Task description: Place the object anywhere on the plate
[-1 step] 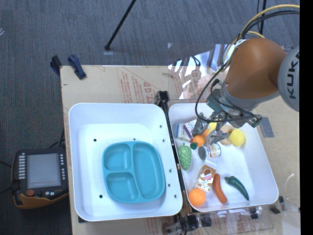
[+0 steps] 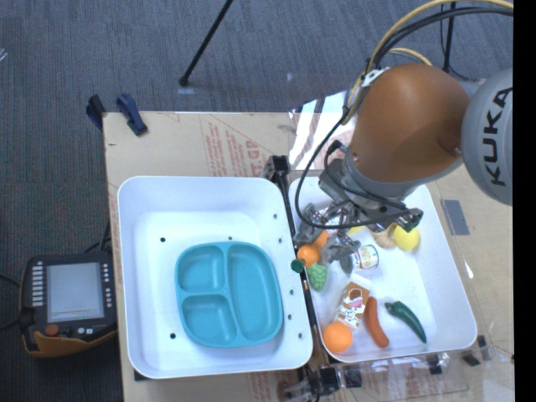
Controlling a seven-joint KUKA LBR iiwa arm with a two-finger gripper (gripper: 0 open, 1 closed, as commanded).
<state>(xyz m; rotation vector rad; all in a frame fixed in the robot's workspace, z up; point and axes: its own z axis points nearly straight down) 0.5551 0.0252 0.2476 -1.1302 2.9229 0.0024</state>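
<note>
Grey carpet lies around a brown tabletop [image 2: 201, 141] that carries two shallow white bins side by side. The left bin [image 2: 151, 199] holds the blue plate [image 2: 228, 293], a tray with three compartments, lying flat near the middle of the bin's floor with nothing on it.

The things to pick from are all in the right bin [image 2: 448, 300]. An orange ball [image 2: 309, 255] sits against the bin's left wall, with a small green bumpy fruit [image 2: 317, 276] just below it. Near the front of the bin lies a second orange ball [image 2: 337, 337], touching a small carton [image 2: 353, 304] with a white and orange print. Just right of the carton lies a red sausage [image 2: 376, 322], and further right a dark green pepper [image 2: 407, 319]. A yellow lemon [image 2: 406, 239] rests toward the back right, and a small white cup [image 2: 366, 258] lies near the middle.

My pincer [image 2: 342, 243] hangs low over the back left part of the right bin, above the first orange ball and the cup. From this angle my own wrist covers much of it, and I cannot tell whether it is released or clenched; I see nothing between its tips.

Two blue clamps [image 2: 117, 111] grip the tabletop's back left corner. A handheld control screen [image 2: 69, 301] lies on the carpet to the left, and a black tripod leg [image 2: 209, 32] crosses the carpet at the back.
</note>
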